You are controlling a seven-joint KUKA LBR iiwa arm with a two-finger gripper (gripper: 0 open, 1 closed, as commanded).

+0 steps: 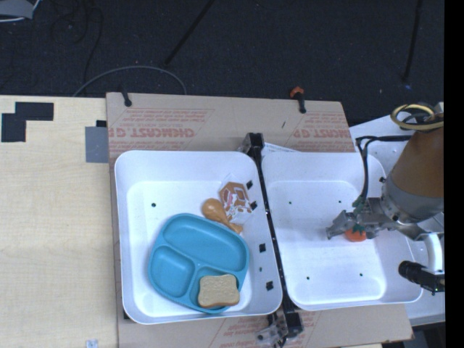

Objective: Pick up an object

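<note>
Bread slice (218,291) on blue tray (190,256), fingers (351,229) – clenched on orange object (354,233) – right bin (319,290)

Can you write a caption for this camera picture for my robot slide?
Robot gripper low in the right bin by a small orange thing; blue plate with bread in the left bin.

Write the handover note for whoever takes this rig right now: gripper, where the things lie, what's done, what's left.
Gripper: low in the right bin, right over a small orange object. Whether the object is gripped cannot be told from this view.
Left bin: blue divided plate with a slice of bread in its near compartment; a wooden spoon and a clear packet lie beside the plate's far edge.
Done: arm has reached the orange object.
Left: confirm the grip, then lift; nothing is raised off the bin floor yet.
</note>
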